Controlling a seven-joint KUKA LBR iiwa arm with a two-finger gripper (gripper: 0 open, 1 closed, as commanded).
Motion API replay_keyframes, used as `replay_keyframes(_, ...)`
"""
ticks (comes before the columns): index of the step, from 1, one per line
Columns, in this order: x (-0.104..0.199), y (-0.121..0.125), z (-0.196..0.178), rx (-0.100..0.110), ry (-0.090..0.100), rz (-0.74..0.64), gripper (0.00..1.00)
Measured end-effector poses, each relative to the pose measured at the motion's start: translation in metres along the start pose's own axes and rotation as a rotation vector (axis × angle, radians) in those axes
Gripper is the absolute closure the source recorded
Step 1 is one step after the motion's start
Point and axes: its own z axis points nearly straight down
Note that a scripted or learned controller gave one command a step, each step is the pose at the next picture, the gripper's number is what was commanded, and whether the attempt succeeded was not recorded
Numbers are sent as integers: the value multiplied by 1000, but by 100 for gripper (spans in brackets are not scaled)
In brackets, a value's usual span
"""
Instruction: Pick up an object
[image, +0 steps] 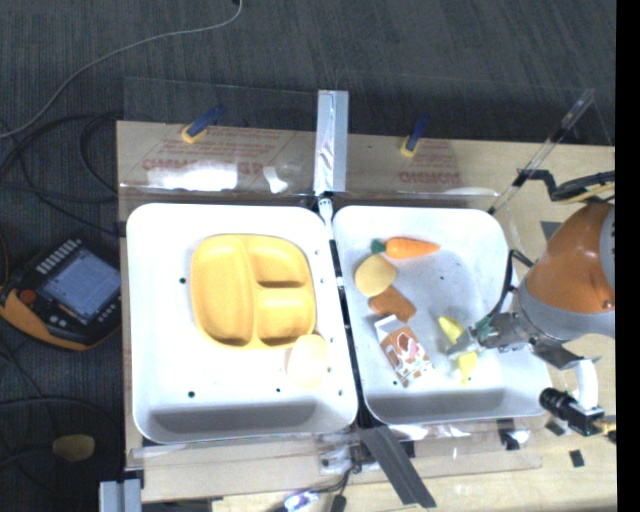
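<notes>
- Nearest the lens, the orange-banded arm (575, 275) reaches into the right bin (495, 395) from three o'clock, its gripper (483, 332) low over the floor at the bin's four o'clock, likely lining up on the small pieces there.
- Whether that hand is released or clenched, I cannot tell; nothing shows between it.
- Two small yellow pieces (451, 328) lie just beside the gripper at its nine o'clock, the likeliest targets, loose on the bin floor.
- Also in this bin, one of each: a carrot (410, 247) at twelve o'clock, a yellow rounded piece (372, 273) and a brown piece (392, 303) touching at ten, and a printed packet (404, 351) at seven.
- Two bins sit side by side; the left bin (160, 330) holds one yellow divided tray (250, 290) near centre and one pale round piece (307, 357) at its five o'clock, well apart from the arm.
</notes>
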Motion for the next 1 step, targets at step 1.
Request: replay_keyframes(1, 93, 49, -165, 14, 2, -131, 100)
